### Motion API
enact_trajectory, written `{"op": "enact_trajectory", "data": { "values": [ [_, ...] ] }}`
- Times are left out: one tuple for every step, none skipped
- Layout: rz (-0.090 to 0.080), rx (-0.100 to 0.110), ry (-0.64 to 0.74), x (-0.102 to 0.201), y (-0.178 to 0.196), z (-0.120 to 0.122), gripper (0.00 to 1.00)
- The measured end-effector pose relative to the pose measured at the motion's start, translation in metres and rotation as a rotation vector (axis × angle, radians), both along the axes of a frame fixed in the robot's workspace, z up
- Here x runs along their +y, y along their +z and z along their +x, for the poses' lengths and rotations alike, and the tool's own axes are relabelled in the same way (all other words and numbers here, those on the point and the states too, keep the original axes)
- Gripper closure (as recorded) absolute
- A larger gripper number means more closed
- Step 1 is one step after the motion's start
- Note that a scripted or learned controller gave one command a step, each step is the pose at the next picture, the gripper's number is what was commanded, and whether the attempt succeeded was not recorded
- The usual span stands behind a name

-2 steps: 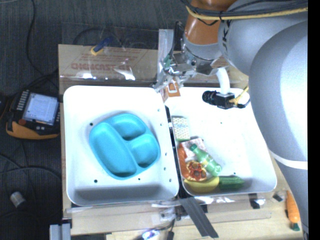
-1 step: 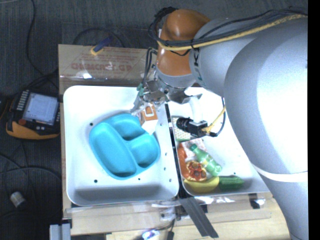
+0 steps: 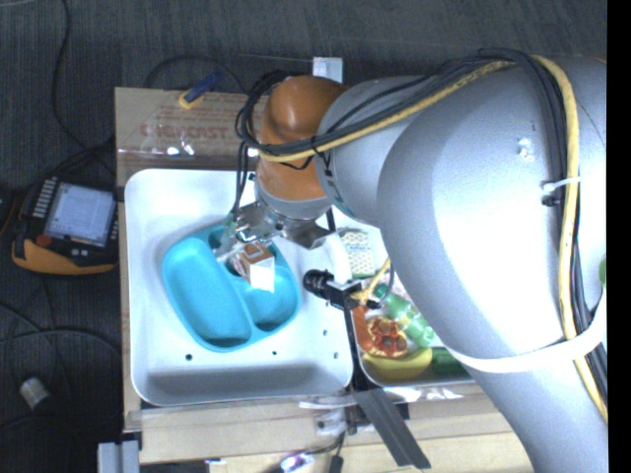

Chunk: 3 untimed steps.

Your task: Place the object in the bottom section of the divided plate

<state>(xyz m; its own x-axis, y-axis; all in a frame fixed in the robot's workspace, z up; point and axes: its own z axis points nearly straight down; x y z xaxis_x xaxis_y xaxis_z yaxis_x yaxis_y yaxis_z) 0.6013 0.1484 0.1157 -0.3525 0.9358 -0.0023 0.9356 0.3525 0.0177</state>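
The big grey arm reaches in over the left white bin. A blue divided plate lies in this bin. The pincer hangs right above the plate, over its upper right part. A small brown and white object sits at the tip of the pincer, just above the plate's right section. I cannot tell if the pincer is pinching it or how wide it is open. To the right of the plate, the other bin holds a yellow bowl with bright toys
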Motion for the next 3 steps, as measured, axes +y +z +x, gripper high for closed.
{"op": "enact_trajectory", "data": {
  "values": [
    [-0.001, 0.002, -0.001, -0.001, 0.001, 0.000, 0.00],
    [-0.005, 0.023, -0.069, -0.032, 0.044, -0.058, 0.00],
    [-0.005, 0.029, -0.070, -0.032, 0.050, -0.058, 1.00]
  ]
}}
